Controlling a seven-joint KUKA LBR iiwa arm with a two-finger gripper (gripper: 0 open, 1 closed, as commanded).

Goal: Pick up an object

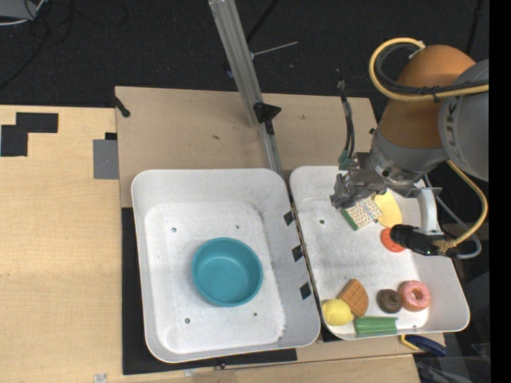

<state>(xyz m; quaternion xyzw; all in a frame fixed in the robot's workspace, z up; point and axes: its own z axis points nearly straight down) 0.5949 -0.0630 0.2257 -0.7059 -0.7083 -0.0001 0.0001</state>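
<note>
My gripper (348, 193) hangs over the far part of the right bin (323, 250). Right below and beside it lies a small patterned white block with a green edge (362, 212), touching or nearly touching the gripper; whether it is gripped I cannot tell. A yellow object (390, 209) lies just right of the block, and a red-orange one (390, 239) sits nearer the front. Along the bin's front edge are a yellow lemon (337, 313), an orange waffle-like piece (355, 296), a brown doughnut (390, 300), a pink doughnut (414, 295) and a green stick (375, 325).
The left bin (164, 214) holds a teal bowl (227, 271). A slanted metal rail (243, 62) rises behind the bins. The arm's grey body with its orange band (427, 94) looms over the right bin's far right corner, and cables loop around it.
</note>
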